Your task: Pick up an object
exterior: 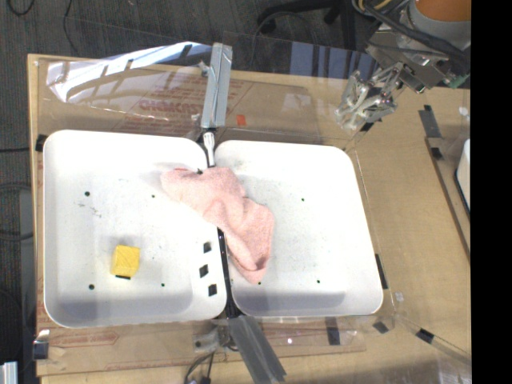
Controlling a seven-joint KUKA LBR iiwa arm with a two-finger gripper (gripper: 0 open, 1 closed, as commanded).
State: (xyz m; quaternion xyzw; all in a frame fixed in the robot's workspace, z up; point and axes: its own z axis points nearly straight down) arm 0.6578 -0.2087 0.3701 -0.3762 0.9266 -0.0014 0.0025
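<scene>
- Hung above the bench beyond the far right corner of the right bin (364,214): the gripper (362,106), fingers pointing down and left, with the arm (436,6) behind it.
- Jaws appeared slightly parted, though blurred metal made the gap hard to judge; nothing seen between them, nothing touched.
- Judged as the approach step: no object reached yet, gripper well apart from anything in that bin.
- Draped across the divide from the right bin into the left bin (80,238): a pink cloth (232,214), crumpled, most of its bulk at the right bin's near-left side.
- Well left of the right bin, in the left bin's near part: a small yellow block (126,261).
- Next move likely called for travel toward the near left over the right bin, a descent onto a raised fold of the cloth, then closing.
</scene>
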